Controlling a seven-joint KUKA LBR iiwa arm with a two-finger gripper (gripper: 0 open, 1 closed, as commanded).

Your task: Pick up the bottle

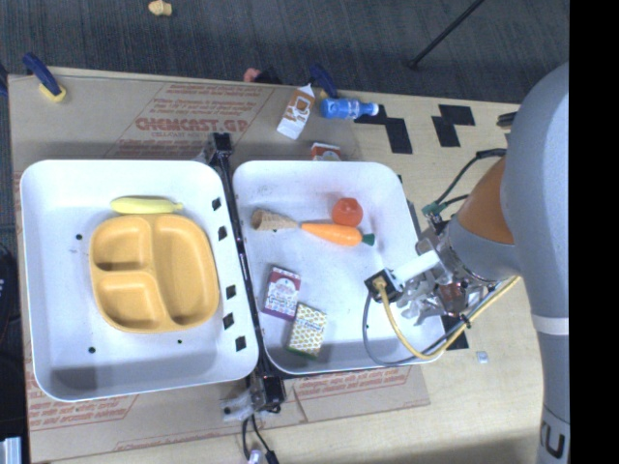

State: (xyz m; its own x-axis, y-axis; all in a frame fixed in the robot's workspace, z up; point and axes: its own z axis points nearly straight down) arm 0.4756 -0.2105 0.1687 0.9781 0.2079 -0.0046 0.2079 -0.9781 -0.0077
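Note:
A small blue bottle (344, 109) lies on its side on the cardboard behind the right bin (387, 177), outside both bins. My gripper (427, 301) hangs over the right bin's right rim, near its front corner, far from the bottle. A yellow cable (401, 338) loops down from the wrist into the bin. I see nothing held at the gripper.
The right bin holds a carrot (333, 233), a red tomato (348, 211), a tan cone-shaped piece (274, 222), a purple box (282, 293) and a patterned box (309, 329). In the left bin lie a yellow divided plate (155, 269) and a banana (147, 205). A small carton (296, 111) stands next to the bottle.

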